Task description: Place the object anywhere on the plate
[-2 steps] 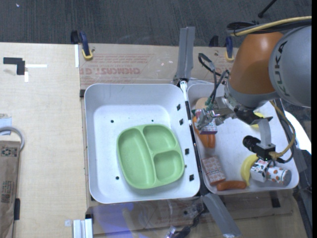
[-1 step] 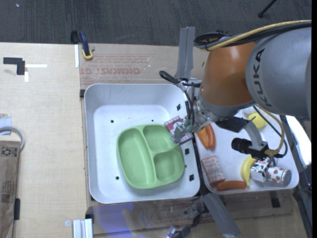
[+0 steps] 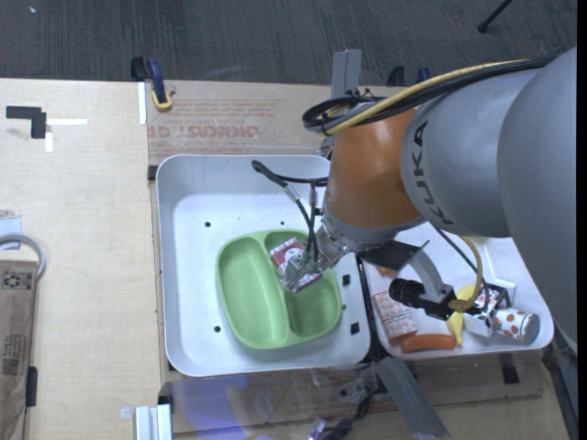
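Observation:
A green two-compartment plate (image 3: 252,291) lies in the left white bin (image 3: 183,246). My gripper (image 3: 301,271) hangs low over the plate's dividing ridge and right compartment, reaching in from the right under the orange wrist band. A small red and white packet (image 3: 284,250) lies at the gripper's tip, over the upper part of the right compartment. Whether the packet is gripped or resting on the plate is hidden by the wrist.
The right bin (image 3: 532,337) holds a printed snack packet (image 3: 393,314), an orange sausage-shaped item (image 3: 426,342), a yellow item (image 3: 468,296) and a white spotted cup (image 3: 511,324). The arm covers much of that bin. Bare bin floor lies left of the plate.

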You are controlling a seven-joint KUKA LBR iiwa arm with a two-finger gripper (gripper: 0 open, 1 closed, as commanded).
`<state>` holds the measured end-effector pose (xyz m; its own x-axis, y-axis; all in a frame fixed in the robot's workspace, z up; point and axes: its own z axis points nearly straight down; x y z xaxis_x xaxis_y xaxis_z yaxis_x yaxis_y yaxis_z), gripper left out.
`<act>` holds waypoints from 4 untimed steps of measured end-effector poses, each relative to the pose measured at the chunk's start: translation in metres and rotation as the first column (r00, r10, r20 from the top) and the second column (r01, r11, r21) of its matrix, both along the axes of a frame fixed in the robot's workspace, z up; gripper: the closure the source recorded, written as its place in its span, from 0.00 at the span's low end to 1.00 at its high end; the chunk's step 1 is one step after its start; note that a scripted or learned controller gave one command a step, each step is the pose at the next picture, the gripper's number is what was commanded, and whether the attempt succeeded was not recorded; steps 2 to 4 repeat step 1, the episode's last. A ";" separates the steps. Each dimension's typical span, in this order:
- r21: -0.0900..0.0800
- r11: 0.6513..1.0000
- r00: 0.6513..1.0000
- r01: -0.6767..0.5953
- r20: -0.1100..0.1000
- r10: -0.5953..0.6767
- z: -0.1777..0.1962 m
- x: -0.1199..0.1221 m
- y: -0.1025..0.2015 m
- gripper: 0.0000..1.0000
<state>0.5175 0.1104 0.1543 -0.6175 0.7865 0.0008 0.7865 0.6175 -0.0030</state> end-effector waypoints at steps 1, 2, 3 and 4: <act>0.000 1.000 1.000 0.001 0.000 -0.001 0.000 0.000 0.000 0.00; 0.000 1.000 1.000 0.001 0.000 -0.001 0.000 0.000 0.000 0.00; 0.000 1.000 1.000 0.001 0.000 -0.001 0.000 0.000 0.000 0.00; 0.000 1.000 1.000 0.001 0.000 -0.001 0.000 0.000 0.000 0.00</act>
